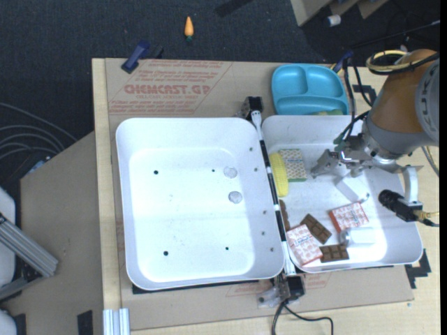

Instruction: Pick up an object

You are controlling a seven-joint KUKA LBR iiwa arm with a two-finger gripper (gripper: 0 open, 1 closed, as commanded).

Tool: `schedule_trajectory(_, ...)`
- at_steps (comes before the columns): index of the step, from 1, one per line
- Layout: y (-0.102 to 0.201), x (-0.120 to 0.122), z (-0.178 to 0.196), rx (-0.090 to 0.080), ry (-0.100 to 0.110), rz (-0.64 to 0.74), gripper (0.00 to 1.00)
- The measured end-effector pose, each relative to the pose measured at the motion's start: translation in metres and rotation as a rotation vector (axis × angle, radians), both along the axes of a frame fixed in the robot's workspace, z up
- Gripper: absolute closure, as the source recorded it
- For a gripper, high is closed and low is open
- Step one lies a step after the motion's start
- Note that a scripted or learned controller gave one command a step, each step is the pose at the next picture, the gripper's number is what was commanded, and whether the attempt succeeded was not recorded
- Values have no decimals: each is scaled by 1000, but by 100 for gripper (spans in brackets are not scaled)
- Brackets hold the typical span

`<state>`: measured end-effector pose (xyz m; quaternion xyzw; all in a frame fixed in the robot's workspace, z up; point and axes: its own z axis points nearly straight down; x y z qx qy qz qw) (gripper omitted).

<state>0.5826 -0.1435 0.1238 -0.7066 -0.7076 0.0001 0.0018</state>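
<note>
The arm comes in from the right over the right bin (401,246), and my gripper (338,169) hangs above the bin's middle with its fingers spread open and nothing between them. Left of it, against the divider, lie a yellow sponge-like piece (279,174) and a pale patterned packet (293,165). Toward the bin's front lie a red-and-white packet (348,217), a second red-and-white packet (302,243), a brown bar (316,228), a chocolate-coloured bar (334,252) and a small white item (363,238).
The left bin (133,138) holds two small round clear discs (232,185). A blue divided plate (309,89) rests behind the right bin. A black cable end (395,205) hangs by the arm at the right.
</note>
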Motion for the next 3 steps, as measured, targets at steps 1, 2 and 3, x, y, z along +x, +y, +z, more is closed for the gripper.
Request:
schedule_trajectory(1,6,-62,82,-2,-2,-2,0)
schedule_trajectory(2,13,-52,-23,-1,2,-1,0)
schedule_trajectory(3,16,11,18,-3,-5,0,0)
